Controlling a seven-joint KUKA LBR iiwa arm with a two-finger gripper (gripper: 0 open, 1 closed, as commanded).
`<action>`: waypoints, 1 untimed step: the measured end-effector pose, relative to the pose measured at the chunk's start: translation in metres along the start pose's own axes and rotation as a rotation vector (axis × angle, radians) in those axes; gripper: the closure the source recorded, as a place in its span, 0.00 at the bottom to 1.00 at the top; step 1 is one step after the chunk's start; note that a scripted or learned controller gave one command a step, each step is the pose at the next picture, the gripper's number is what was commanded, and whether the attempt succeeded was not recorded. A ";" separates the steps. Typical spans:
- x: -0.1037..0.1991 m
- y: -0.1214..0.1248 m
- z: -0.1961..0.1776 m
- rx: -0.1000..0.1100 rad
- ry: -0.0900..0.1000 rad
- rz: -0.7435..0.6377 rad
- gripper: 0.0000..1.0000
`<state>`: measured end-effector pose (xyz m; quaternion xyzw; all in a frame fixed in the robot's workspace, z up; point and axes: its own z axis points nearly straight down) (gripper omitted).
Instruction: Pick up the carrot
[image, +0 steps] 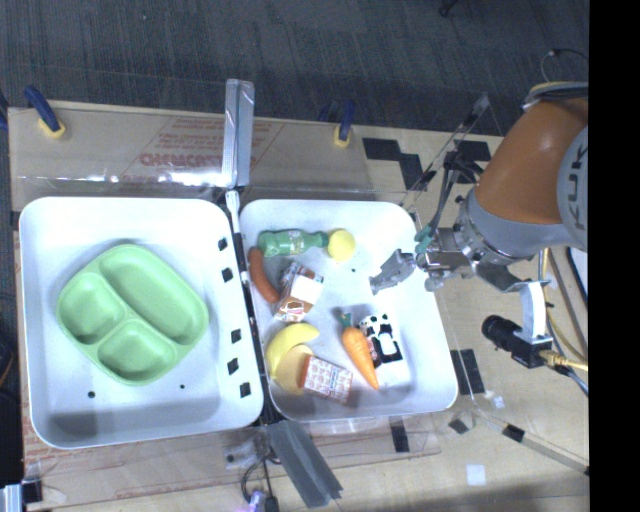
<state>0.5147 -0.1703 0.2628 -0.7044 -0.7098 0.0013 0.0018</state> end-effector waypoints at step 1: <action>0.045 -0.033 0.156 -0.015 0.000 -0.181 0.00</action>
